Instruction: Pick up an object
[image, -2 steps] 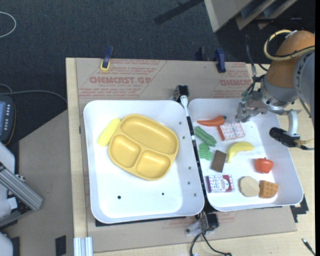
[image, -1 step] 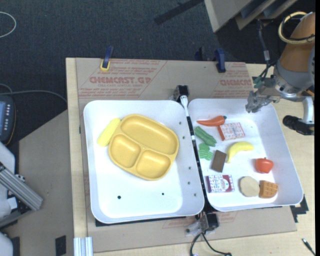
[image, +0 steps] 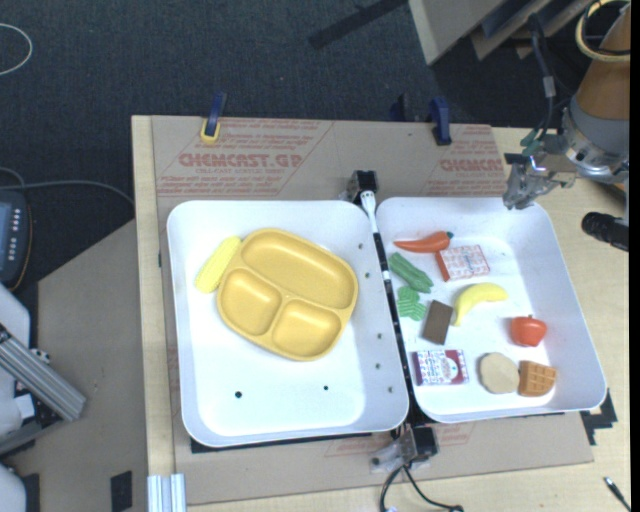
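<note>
Metal two-finger gripper hovers over far rim of right shallow white plastic bin; finger state can't tell. Curved yellow plastic banana lies mid-bin, untouched.

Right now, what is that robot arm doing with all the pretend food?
The robot arm's gripper hangs over the far edge of the right bin, and nothing is between its fingers. It is meant to pick something up. Toy food lies in that bin: a red chili pepper, a banana, a tomato, a waffle and more. The left bin holds a yellow divided plate with a corn cob beside it.
</note>
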